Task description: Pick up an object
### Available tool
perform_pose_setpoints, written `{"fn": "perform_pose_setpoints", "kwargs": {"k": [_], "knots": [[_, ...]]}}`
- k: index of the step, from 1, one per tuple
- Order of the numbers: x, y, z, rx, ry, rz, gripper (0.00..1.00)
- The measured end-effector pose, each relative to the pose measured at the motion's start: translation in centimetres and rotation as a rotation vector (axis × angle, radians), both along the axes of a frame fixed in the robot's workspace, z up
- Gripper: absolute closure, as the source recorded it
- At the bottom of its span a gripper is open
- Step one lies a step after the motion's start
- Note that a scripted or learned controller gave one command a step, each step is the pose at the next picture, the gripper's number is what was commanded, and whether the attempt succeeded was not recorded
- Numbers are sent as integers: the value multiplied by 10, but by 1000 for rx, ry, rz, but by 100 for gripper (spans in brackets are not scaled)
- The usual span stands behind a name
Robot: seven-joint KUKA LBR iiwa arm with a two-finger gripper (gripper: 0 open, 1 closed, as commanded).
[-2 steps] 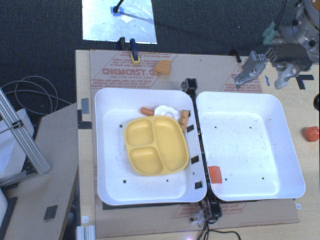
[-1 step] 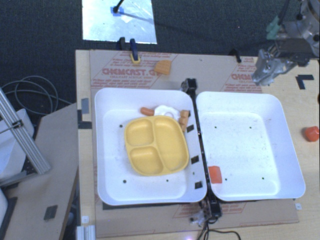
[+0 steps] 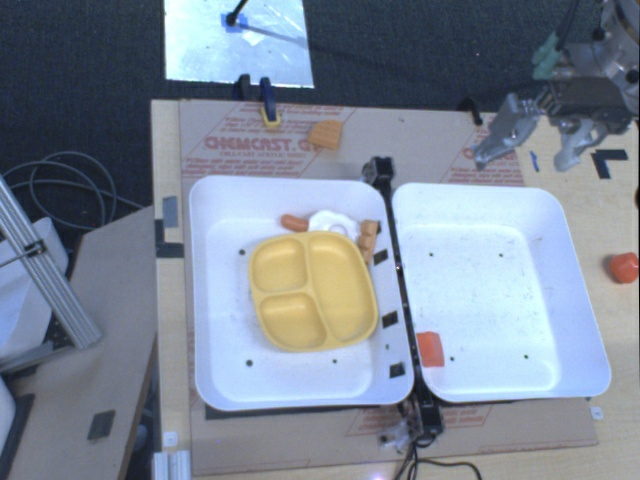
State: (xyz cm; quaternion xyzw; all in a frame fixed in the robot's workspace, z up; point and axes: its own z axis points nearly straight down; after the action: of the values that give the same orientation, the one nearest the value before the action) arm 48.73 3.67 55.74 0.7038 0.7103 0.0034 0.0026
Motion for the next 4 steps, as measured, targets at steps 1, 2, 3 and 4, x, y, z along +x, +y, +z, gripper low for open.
{"fn": "perform_pose_setpoints", "kwargs": {"k": [1, 2, 3, 4], "knots": [[0, 0, 12, 0, -4, 3, 100], [0, 0, 11, 0, -3, 3, 0], [0, 0, 11, 0, -3, 3, 0], [1, 0, 23, 0, -7, 6, 100]]}}
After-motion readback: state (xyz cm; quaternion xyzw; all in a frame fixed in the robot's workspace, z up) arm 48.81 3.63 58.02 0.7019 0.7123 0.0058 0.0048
